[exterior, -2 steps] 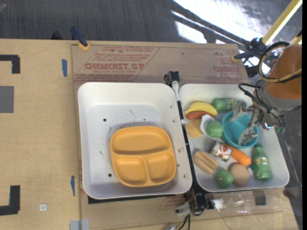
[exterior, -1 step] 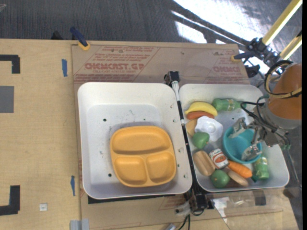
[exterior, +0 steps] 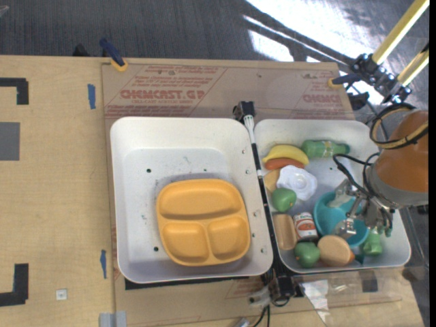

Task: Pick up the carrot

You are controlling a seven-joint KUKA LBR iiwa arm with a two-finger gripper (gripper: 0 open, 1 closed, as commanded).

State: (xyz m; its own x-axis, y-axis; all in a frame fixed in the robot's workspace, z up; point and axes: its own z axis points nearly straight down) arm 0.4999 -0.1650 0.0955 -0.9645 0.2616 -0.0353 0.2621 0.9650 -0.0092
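Orange shows in a thin strip under the banana [exterior: 287, 156] at the back of the right bin [exterior: 402, 247]; you can take that strip for the carrot [exterior: 278, 164], though so little of it is exposed that the reading is a judgement. It lies on the bin floor, touching the banana's underside and just behind a white lid-like piece [exterior: 298, 181], so nothing suggests it has been lifted. Your pincer [exterior: 360, 218] is low in the same bin but well apart from it, down over the teal bowl [exterior: 332, 215] near the front right corner, with a tan bread roll [exterior: 334, 250] and small green pieces close by. Cables and metal parts crowd that spot, so you cannot tell how wide it stands or whether it touches the bowl, and nothing is visibly held. By this view the pick is not yet made: the whole approach to the carrot, the grasp and the lift remain. The yellow tray [exterior: 203, 221] sits alone in the left bin [exterior: 129, 182].
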